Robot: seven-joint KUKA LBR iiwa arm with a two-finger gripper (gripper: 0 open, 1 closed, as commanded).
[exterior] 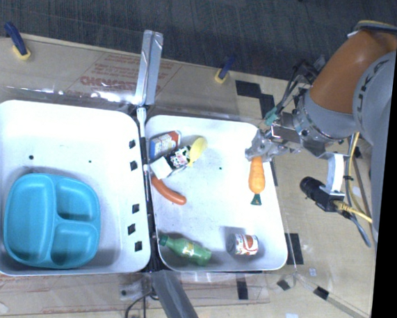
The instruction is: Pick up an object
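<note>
Orange plastic carrot with green tip (256, 178) is seen hanging upright, green end down, at the right bin's (202, 263) right edge, its top pinched in the jaws of the gripper (258, 152). Left behind in that white bin: red sausage (168, 190), yellow banana (197, 148), small red-blue carton (163, 144), green bottle (185, 249), red-white can (244, 244). A blue sectioned tray (51, 221) is held in the left bin (21, 117). Both bins are carried on the table (317, 236).
</note>
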